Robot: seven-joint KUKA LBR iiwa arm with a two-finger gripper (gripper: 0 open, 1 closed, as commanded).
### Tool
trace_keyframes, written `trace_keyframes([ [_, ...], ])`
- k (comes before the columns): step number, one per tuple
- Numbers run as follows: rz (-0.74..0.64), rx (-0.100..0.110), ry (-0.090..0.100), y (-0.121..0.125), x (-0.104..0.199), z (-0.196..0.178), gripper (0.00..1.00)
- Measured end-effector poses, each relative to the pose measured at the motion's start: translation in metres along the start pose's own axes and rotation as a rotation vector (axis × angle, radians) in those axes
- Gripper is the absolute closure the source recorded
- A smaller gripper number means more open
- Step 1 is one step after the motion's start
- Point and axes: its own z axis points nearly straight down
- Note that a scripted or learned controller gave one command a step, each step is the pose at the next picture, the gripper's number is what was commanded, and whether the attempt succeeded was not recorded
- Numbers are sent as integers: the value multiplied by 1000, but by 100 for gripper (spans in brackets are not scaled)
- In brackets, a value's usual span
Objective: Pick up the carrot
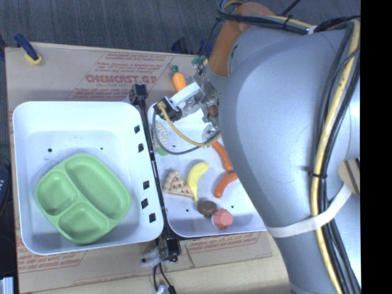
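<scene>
The carrot [178, 81], small and orange with a green top, lies at the far edge of the right bin [184, 225], close to the cardboard behind it. My gripper [206, 108] hangs over the far part of that bin, just right of and slightly nearer than the carrot. The arm's grey body covers the bin's right side. Nothing in the view shows the carrot in the gripper's grasp.
Below the gripper in the right bin lie a banana [197, 177], a wedge-shaped slice [176, 184], two orange-red sausages [223, 184], a brown piece [207, 208] and a pink piece [222, 218]. A green divided plate [82, 198] sits in the left bin [37, 121].
</scene>
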Motion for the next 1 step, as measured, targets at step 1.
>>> trace_keyframes([
  [1, 135, 2, -2, 20, -49, 97, 0],
])
